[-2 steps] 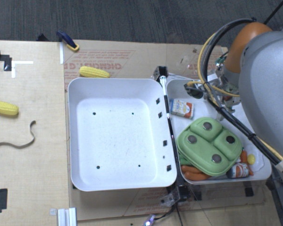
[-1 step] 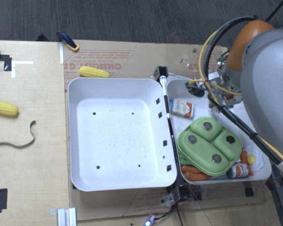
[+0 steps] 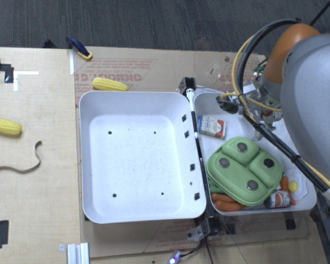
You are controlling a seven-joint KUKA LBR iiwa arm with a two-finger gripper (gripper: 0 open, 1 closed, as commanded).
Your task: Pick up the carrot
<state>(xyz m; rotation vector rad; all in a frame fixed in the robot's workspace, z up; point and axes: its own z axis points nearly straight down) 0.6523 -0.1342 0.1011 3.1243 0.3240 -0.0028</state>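
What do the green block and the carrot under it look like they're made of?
Green block: probably moulded plastic, smooth and slightly glossy, with grey round studs on top. Carrot: likely plastic toy food, an even orange with a soft sheen; it is mostly hidden under the block, so that's uncertain.

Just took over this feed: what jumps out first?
The grey arm with its orange band looms over the right bin. That bin is crowded: a big green lobed block sits on top of the carrot, with a small carton behind it. Two yellow corn cobs lie outside the bins, one above the left bin, one far left.
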